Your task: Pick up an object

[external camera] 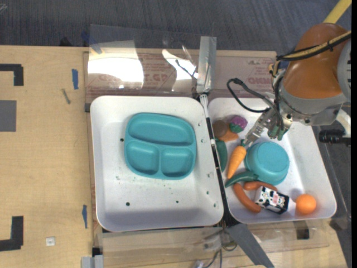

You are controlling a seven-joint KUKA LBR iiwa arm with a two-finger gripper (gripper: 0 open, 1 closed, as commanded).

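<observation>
My gripper (266,133) hangs in the right bin (312,149), just above the far rim of a teal bowl (269,162). Its two fingers stand apart, with nothing between them. An orange carrot (236,157) lies against the bowl's left side. Behind it sit a purple toy (238,123) and a brown one (227,132). In front of the bowl lie a green piece (241,178), a red sausage-shaped toy (246,197), a black-and-white item (271,199) and an orange ball (305,204).
The left bin (106,188) holds a teal divided plate (160,144). A ridge between the bins (215,166) runs just left of the toys. A black cable (245,96) loops over the right bin's far wall. The arm's orange band (312,66) looms at the right.
</observation>
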